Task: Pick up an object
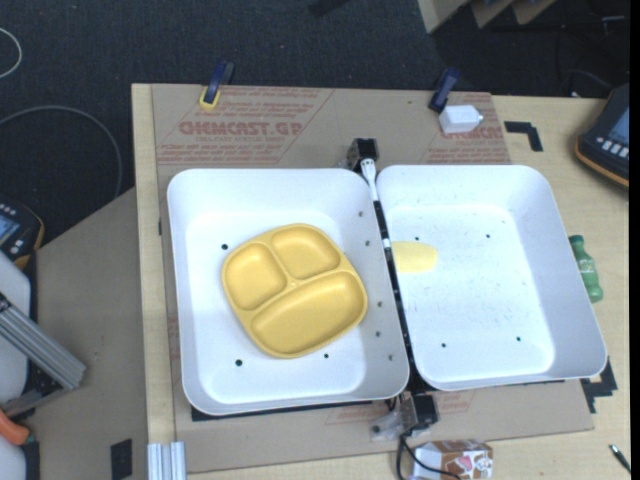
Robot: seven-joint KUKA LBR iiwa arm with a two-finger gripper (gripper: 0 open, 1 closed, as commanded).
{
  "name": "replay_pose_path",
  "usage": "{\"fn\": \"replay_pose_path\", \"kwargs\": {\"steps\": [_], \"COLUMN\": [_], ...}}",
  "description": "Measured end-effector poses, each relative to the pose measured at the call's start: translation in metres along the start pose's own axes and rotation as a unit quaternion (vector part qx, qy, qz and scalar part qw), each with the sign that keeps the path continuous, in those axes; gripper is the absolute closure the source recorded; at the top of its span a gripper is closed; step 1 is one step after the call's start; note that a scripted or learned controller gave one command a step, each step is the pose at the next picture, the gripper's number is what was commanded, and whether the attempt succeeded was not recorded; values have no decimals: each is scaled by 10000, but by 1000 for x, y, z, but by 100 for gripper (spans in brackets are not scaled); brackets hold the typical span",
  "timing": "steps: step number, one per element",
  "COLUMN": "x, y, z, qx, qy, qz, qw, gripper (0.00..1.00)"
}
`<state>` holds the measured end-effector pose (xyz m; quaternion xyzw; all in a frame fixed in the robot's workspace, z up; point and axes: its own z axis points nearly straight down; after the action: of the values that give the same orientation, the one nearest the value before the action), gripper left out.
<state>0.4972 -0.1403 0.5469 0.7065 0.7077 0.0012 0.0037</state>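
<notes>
Two white bins sit side by side on a brown table (300,118). The table top has red words printed on it near the far edge.

The left bin (195,368) holds a yellow plate (293,290). The plate has three parts: two small ones toward the far side and one big one toward the near side. It lies flat, about in the middle of its bin, turned a little so it looks tilted to one side.

The right bin (520,308) holds a small yellow piece (413,257). It lies flat, close to the bin's left wall, just beside the place where the two bins meet. It is nearer the far side of the bin than the near side.

A black strip (385,258) runs between the two bins.

On the table's far edge there is a yellow clip (212,90) to the left, and a small white block (460,119) to the right. A green thing (585,268) sits by the table's right edge, just outside the right bin.

I cannot tell if the pincer is apart or together.
</notes>
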Motion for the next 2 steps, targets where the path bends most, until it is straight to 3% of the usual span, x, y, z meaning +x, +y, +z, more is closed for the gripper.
{"fn": "replay_pose_path", "kwargs": {"steps": [1,2], "x": [12,95], "y": [-20,-20], "z": [130,224], "qx": [108,94], "qy": [35,36], "qz": [13,-34], "qw": [9999,9999], "gripper": [100,100]}}
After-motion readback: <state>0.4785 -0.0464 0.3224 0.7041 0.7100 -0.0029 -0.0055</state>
